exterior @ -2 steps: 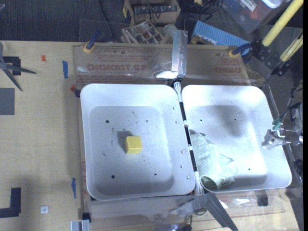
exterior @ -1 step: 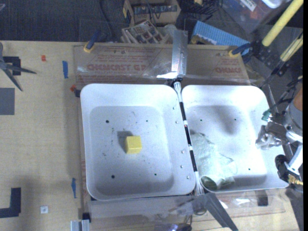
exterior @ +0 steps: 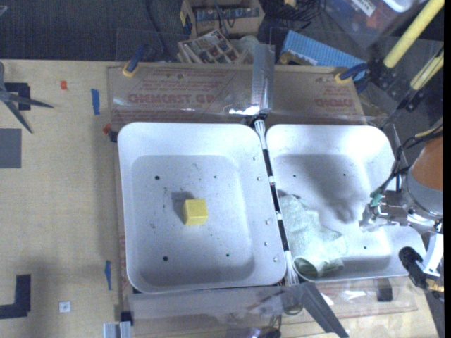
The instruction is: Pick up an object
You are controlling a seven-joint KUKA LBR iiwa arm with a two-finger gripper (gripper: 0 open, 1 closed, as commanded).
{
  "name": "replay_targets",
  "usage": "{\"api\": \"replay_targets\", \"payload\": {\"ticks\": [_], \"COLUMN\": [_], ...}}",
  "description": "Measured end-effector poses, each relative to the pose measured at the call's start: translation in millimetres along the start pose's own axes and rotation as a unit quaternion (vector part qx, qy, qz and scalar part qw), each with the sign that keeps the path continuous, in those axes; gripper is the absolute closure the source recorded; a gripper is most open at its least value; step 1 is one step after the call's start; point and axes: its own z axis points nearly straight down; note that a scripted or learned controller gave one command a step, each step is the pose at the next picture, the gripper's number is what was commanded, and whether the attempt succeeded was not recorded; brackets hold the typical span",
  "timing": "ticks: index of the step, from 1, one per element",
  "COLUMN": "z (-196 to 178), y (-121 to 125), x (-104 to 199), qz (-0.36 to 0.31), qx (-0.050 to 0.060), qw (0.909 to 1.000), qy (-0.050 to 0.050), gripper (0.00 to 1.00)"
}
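Note:
A small yellow block (exterior: 196,211) lies near the middle of the left bin (exterior: 141,153). In the right bin (exterior: 331,146), a pale crumpled cloth (exterior: 304,225) rests against the left wall, with a greenish rolled piece (exterior: 317,265) at its front end. My gripper (exterior: 371,215) hangs low over the right side of the right bin, well to the right of the cloth and apart from it. I see nothing held in it. The orange band of the arm (exterior: 430,169) shows above it at the right edge.
A metal divider (exterior: 262,90) runs back from where the two bins meet. Clear plastic sheeting (exterior: 183,90) lies behind the bins. Black brackets (exterior: 14,97) sit on the wooden bench at the far left. Cables and boxes crowd the back.

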Motion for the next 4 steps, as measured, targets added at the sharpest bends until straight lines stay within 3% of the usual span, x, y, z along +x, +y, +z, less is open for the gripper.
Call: {"api": "replay_targets", "payload": {"ticks": [1,2,3,4], "z": [-97,-68,-61,-75], "y": [-5,-6,12,-11], "x": [48,48,80,83], "qz": [0.204,0.394,0.511,0.571], "qx": [-0.001,0.001,0.0,0.001], "qw": [0.9791,0.919,0.8597,0.8211], "qy": [-0.001,0.0,0.0,0.0], "gripper": [1.0,1.0,1.0,1.0]}}
